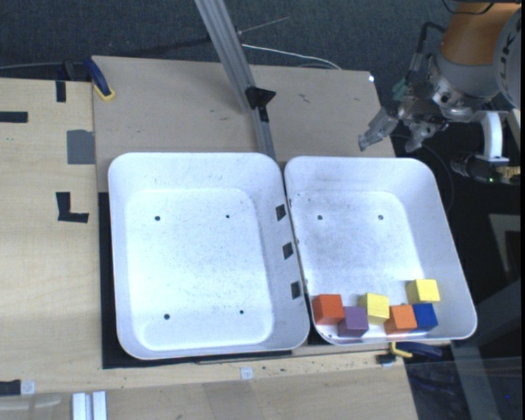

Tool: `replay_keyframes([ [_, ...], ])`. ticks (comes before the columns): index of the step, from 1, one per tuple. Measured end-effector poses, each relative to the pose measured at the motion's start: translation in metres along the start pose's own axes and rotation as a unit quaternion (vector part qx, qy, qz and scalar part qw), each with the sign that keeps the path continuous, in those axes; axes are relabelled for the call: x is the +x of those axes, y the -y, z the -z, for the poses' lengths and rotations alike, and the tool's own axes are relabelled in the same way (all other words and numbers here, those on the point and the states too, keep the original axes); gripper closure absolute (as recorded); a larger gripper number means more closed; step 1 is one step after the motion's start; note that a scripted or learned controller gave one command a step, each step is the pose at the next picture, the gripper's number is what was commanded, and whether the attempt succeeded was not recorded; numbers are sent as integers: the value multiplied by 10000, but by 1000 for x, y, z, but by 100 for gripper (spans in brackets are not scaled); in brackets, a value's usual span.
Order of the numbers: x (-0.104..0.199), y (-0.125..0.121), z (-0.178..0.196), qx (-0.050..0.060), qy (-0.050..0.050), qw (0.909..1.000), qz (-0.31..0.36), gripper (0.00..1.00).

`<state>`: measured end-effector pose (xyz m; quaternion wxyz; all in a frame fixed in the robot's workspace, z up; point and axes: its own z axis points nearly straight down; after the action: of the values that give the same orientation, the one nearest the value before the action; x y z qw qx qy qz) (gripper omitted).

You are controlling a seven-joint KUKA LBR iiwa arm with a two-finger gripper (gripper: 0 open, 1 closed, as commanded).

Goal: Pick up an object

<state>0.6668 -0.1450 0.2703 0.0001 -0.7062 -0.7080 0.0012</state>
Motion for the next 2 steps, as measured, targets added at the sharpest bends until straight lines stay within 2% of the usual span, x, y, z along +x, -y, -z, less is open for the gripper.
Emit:
replay_keyframes([
  [1, 13, 38, -24, 20, -7, 10000, -15, 0],
  [2, -20, 8, 70, -53, 12, 10000, -9, 0],
])
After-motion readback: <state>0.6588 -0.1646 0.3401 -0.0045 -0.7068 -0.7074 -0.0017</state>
